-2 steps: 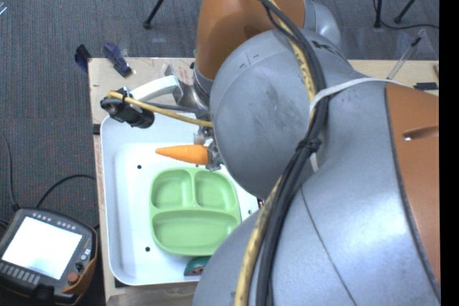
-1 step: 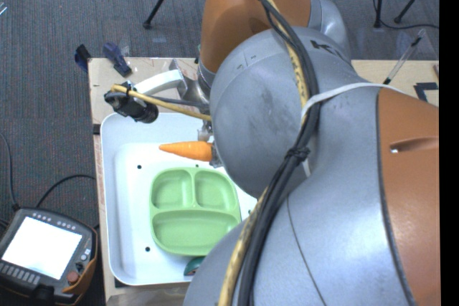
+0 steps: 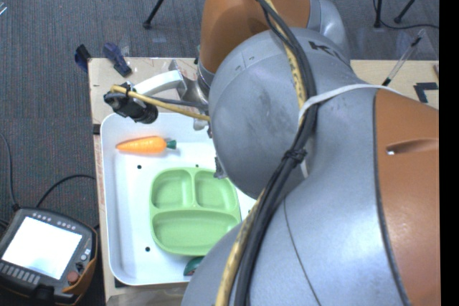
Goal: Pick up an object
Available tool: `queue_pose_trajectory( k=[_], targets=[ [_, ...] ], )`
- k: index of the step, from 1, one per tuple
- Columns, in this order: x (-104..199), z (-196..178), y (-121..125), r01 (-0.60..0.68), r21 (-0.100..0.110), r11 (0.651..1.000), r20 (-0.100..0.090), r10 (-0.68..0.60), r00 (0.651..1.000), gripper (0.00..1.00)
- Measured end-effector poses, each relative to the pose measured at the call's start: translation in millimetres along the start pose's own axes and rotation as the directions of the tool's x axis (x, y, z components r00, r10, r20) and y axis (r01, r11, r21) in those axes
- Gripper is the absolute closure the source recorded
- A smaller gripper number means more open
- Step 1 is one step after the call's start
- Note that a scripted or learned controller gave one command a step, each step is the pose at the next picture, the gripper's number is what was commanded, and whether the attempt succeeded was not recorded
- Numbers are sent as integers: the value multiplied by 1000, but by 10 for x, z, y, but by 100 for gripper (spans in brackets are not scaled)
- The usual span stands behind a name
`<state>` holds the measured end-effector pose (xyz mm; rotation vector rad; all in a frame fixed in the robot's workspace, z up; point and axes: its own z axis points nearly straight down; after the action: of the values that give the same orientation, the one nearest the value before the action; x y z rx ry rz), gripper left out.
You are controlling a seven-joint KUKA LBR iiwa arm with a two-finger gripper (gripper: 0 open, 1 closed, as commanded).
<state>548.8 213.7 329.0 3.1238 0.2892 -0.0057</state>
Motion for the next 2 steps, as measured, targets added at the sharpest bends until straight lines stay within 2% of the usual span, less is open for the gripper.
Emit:
queue_pose_trajectory(
  k=[1, 2],
  targets=[
    [461, 797, 152, 47, 0, 999, 7, -47, 999, 0],
    [754, 1446, 36, 15, 2, 1000, 3, -15, 1000, 0]
  ],
)
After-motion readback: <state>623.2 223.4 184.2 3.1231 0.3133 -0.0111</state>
